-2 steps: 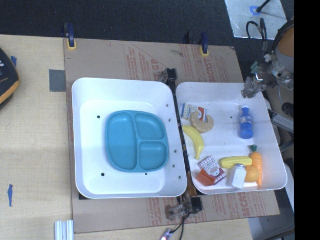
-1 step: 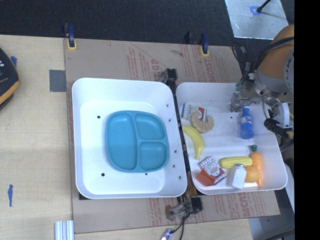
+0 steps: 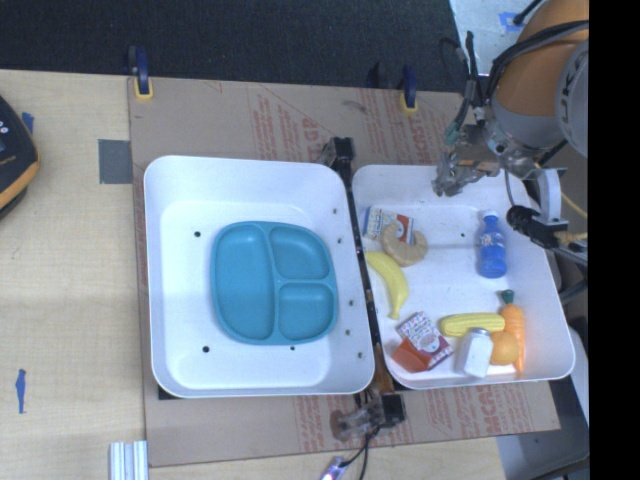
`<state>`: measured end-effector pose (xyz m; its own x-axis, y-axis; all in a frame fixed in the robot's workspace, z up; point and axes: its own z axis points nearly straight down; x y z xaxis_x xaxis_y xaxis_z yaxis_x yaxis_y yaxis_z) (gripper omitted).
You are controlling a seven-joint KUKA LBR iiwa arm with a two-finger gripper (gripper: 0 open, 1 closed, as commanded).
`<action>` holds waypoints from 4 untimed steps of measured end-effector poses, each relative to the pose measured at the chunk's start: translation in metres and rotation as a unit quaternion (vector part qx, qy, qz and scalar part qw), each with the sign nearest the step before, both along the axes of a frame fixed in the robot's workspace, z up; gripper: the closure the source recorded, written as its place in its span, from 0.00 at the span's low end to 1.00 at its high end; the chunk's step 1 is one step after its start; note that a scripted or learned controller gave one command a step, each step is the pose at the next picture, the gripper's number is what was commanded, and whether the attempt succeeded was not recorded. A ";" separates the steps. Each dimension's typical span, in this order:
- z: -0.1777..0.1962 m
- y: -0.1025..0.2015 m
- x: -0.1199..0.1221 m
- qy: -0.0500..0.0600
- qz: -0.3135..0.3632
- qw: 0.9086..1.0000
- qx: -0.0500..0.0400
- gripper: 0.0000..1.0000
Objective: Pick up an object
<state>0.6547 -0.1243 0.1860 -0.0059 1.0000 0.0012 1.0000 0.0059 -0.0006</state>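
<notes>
Brown cardboard (image 3: pixel 250 118) covers the wooden bench, pinned along its upper edge by blue clamps (image 3: pixel 140 73) so that the two white bins laid on it stay put under the overhead camera. At centre left, the left bin (image 3: pixel 170 368) holds a blue divided plate (image 3: pixel 275 280) lying flat in its middle and nothing else to grasp. At centre right, the right bin (image 3: pixel 440 378) carries all the candidates for the pick: a banana (image 3: pixel 390 281) along its left wall, a small printed packet (image 3: pixel 388 226) and a tan round piece (image 3: pixel 410 247) just above it, a blue bottle (image 3: pixel 491 247) standing apart at the right, and a crowded cluster in the lower right of the frame, where a red packet (image 3: pixel 421 340), a yellow corn cob (image 3: pixel 470 323), a white bottle (image 3: pixel 477 353) and an orange carrot-like toy (image 3: pixel 511 336) lie touching or nearly so. The gripper (image 3: pixel 455 178) hangs over the upper edge of the right bin at upper right, below the arm's orange band, with no object seen between its fingers (whether they are spread or closed cannot be told, since dark metal and cabling blur together there). Judged from this position, the pick has not yet been made. The blue bottle and the tan piece lie nearest, and the bottle's isolation would make it the easier target.
</notes>
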 end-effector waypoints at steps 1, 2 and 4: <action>-0.023 -0.068 0.001 0.001 -0.002 1.000 -0.001 0.00; -0.047 -0.081 0.001 0.002 -0.001 1.000 0.000 0.00; -0.031 0.005 0.001 0.002 -0.001 1.000 -0.001 0.00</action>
<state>0.6557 -0.1195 0.1552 -0.0030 1.0000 -0.0017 1.0000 0.0030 -0.0044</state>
